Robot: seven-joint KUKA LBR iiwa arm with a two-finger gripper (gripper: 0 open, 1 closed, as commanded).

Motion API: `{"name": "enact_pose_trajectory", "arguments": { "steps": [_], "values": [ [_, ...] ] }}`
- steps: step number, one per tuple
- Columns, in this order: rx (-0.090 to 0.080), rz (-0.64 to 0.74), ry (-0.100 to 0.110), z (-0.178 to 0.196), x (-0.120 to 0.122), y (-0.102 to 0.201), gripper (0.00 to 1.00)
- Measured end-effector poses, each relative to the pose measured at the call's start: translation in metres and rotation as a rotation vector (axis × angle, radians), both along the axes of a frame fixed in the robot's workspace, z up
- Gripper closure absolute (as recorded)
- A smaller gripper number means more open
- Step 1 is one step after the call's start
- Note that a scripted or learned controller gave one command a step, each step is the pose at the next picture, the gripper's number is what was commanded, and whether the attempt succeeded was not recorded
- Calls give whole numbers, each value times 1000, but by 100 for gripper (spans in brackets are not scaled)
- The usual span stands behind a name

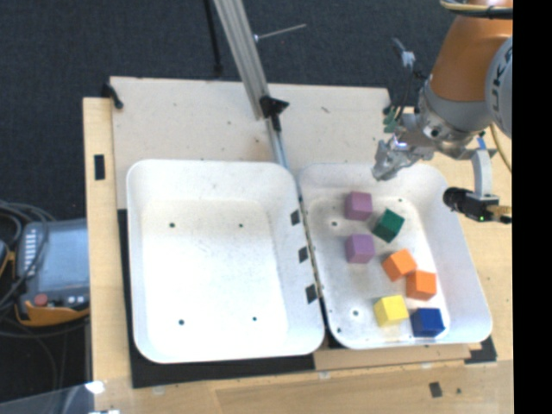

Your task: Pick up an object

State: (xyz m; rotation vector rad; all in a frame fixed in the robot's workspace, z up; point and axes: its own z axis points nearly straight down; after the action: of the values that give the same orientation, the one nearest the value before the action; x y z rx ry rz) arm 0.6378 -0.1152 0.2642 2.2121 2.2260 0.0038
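Robotics lab, plywood bench point(99, 231), white bins point(216, 179), aluminium mast point(241, 46)

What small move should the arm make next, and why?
Probably lower toward the nearer purple cube. The gripper hangs above the right bin's far edge, holding nothing, and that cube lies closest, apart from the green cube.

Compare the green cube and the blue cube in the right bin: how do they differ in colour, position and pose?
The green cube is dark green; the blue cube is bright blue. The green cube lies in the bin's far half, closer to the end effector; the blue cube sits in the near corner, beside the yellow cube. The green cube looks turned diagonally; the blue cube sits squarer to the rim. Both look alike in size and shape.
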Motion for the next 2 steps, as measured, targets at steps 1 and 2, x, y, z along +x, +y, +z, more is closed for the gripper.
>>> {"name": "enact_pose_trajectory", "arguments": {
  "steps": [1, 2],
  "values": [
    [1, 0, 5, -6, -9, 61, 100],
    [3, 1, 5, -1, -14, 108, 100]
  ]
}}
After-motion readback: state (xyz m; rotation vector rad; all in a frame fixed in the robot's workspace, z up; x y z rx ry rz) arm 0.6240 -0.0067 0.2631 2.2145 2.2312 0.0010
